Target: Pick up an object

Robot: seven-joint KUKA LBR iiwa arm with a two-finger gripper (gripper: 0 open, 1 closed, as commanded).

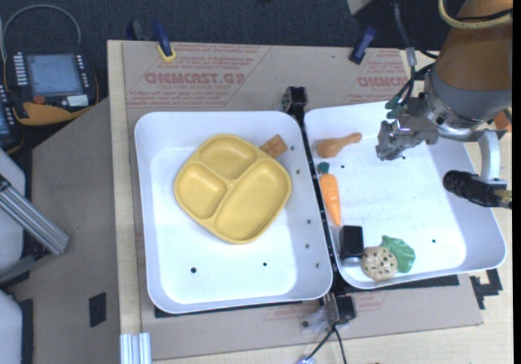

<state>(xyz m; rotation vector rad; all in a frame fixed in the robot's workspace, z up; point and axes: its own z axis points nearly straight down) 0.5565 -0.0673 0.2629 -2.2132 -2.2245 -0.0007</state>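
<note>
Two shallow white bins are sitting side by side on the bench. The left bin (155,216) is holding a yellow divided plate (233,187), with a small brown block (273,146) touching the plate's upper right rim. The right bin (472,232) is holding the smaller things — an orange carrot (330,198) lying along its left wall, a tan drumstick-shaped piece (337,144) just above it, and, near the front edge, a black block (352,240), a green leafy piece (399,252) and a speckled cookie (378,262) lying close together. The gripper (392,145) is hovering over the right bin's upper part, right of the drumstick piece, grasping nothing visible — its finger state cannot be told.
</note>
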